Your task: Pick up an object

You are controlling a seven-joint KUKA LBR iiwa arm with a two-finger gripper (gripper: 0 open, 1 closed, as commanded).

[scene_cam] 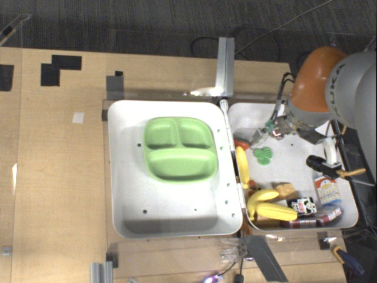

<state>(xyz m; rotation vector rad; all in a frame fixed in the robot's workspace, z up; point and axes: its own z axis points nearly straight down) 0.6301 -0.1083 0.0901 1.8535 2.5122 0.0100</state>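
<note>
View: camera view.
Arm (347, 93): reaches in from the right, above the right bin (294, 146).
Gripper (270, 130): low over the far left part of the right bin; whether it is open or closed cannot be told; no item is visible in it.
Nearest item: green piece (263, 155), on the bin floor just beside the gripper, on its near side.
Other items: bananas (268, 204) and box (304, 206) along the near wall of the right bin.
Left bin (126, 175): holds green plate (178, 148), well apart from the gripper.
Done: approach, by the look of it.
Left: grasp and lift; every item rests in a bin.
</note>
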